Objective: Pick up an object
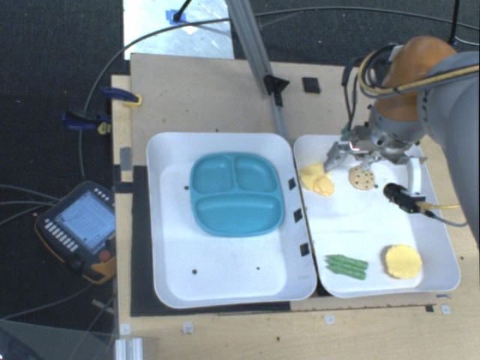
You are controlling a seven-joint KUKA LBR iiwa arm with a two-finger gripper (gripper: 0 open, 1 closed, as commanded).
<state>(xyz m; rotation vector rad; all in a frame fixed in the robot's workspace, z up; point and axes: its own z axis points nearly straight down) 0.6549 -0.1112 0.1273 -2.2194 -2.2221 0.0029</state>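
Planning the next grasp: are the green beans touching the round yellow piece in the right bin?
Apart. The camera view shows bare white bin floor between the green beans and the round yellow piece.

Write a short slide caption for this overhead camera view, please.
Robot arm's gripper hovers over toy food in the right bin; a blue plate sits in the left bin.

- Light is bright and even, falling from above; both white bins [225,283] read nearly blown out, with little surface detail.
- Shadows are soft and faint, just under the blue plate [236,195] and the food pieces.
- A glaring pale patch [176,21] sits on the far floor.
- The dark carpet [52,43] stays dim.
- Focus is slightly soft throughout, with mild graininess.
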